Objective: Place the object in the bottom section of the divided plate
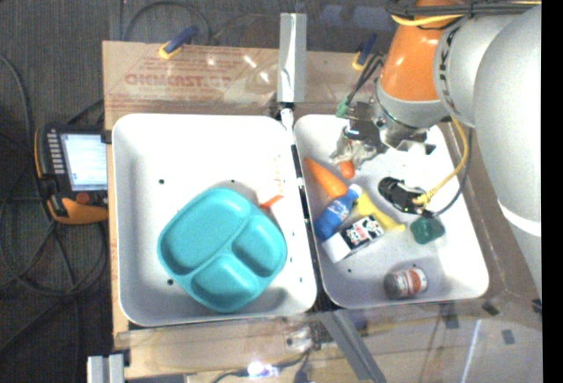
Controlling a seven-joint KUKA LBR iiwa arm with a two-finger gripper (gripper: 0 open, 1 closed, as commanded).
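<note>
Teal divided plate point(223, 251) in left bin point(141, 143); carrot point(325, 176), blue bottle point(339, 211), can point(406, 282) in right bin point(466, 271); hand point(354, 140) grip unclear.

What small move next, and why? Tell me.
Probably lower the gripper onto the carrot just below it in the right bin. The plate in the left bin holds nothing yet, so something must be picked up first, and the carrot lies nearest.

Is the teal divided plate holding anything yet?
No. All compartments of the teal divided plate in the left bin show bare; the loose items lie in the right bin.
</note>
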